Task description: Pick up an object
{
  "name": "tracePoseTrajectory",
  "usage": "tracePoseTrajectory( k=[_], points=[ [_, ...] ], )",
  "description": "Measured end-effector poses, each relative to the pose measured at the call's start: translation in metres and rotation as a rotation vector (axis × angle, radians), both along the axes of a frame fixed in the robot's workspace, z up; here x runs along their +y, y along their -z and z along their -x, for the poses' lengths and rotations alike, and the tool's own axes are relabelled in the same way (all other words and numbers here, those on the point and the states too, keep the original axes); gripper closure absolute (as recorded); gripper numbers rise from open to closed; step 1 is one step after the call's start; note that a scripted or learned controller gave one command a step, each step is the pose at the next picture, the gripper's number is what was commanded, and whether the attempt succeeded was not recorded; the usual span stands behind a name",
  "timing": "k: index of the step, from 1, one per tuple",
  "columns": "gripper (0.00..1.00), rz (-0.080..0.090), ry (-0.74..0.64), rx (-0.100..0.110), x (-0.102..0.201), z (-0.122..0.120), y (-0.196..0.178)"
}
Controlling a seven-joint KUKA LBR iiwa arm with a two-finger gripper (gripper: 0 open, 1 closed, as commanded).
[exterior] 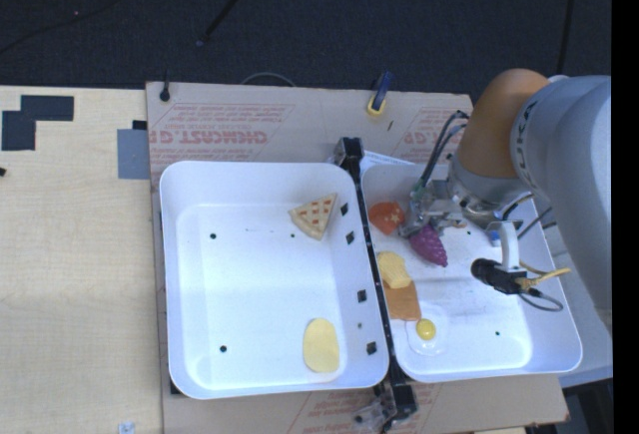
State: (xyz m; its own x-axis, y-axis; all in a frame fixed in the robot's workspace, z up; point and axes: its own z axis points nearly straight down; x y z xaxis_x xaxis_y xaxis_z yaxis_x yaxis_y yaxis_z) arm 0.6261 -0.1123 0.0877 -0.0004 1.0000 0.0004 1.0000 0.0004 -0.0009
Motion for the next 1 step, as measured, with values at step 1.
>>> tracePoseTrajectory(
  k=[1],
  points=[
    [1.00, 0.000, -0.002, 0.003, -0.0100, -0.0176, 0.0003]
  ],
)
